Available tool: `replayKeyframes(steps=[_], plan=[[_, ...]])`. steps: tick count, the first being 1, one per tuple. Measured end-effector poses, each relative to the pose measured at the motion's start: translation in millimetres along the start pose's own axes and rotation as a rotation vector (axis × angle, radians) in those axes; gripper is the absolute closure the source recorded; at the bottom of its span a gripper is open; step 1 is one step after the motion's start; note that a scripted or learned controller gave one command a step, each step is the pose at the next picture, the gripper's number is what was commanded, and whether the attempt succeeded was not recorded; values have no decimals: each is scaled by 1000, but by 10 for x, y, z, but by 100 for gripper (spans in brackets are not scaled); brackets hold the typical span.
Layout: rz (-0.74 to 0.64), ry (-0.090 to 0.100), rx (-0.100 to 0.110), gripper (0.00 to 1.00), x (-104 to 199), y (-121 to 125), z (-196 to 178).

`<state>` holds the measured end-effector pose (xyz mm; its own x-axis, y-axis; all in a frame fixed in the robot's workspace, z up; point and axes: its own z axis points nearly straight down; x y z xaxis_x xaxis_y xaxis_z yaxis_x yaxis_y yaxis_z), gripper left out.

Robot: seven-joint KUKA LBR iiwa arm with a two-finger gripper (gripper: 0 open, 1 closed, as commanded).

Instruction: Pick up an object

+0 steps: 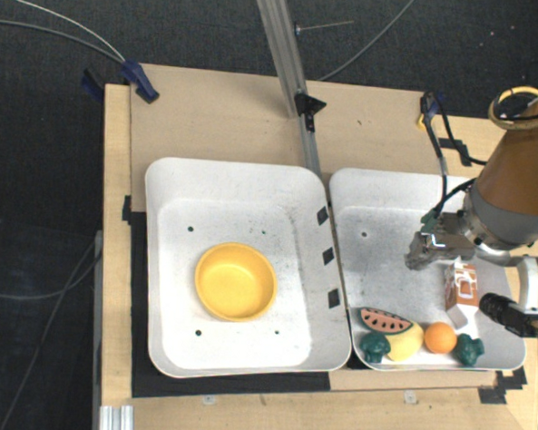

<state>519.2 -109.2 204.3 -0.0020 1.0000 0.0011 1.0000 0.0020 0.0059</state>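
Observation:
My gripper [422, 253] hangs over the middle of the right bin [378, 207], above bare bin floor. Just to its right a small orange-and-white carton [462, 287] stands partly behind the arm's wrist. Along the bin's front edge lie a watermelon slice [386, 320], a green broccoli piece [375, 346], a yellow fruit [407, 343], an orange [440, 338] and another green piece [468, 350]. The gripper touches none of the items at the front edge.
A yellow bowl [236, 280] sits in the left bin [175, 195]. A metal pole [292, 66] slants down to the divide between the bins. Black clips [328, 255] mark the shared rim. Cables run across the bench at the back right.

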Motion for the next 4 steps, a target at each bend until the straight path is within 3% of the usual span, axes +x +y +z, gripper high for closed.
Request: replayKeyframes(steps=[1, 4], plan=[[1, -1, -4, 100, 2, 24, -564], [-4, 0, 1, 100, 1560, 948, -449]])
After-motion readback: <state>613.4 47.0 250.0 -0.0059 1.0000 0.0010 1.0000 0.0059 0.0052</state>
